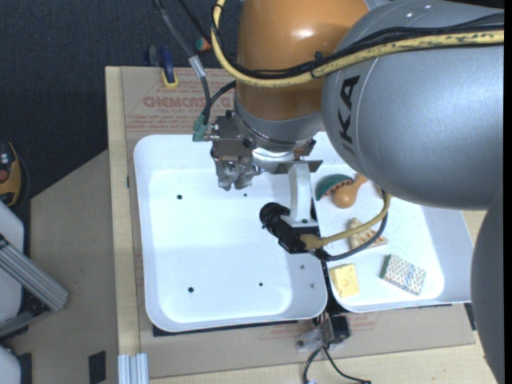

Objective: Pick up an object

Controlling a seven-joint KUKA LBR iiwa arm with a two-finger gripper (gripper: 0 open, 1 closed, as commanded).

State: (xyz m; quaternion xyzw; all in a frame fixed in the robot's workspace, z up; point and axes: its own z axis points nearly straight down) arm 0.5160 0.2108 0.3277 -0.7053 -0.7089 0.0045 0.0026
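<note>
My gripper [234,176] hangs over the far part of the left bin [168,294], just above its white floor, with nothing near it on that floor. The big grey arm with its orange band covers the middle and right of the view. In the right bin [448,294] lie a yellow block [344,280], a blue-and-white patterned box [403,273], a tan rounded object with a green part [340,190] and a pale wooden piece [358,229]. The arm hides the far part of the right bin.
A black cable fitting [282,226] with a yellow-striped cable hangs from the arm over the rim between the bins. The bins rest on a cardboard sheet [124,134]. Black cables run at the bench's back left.
</note>
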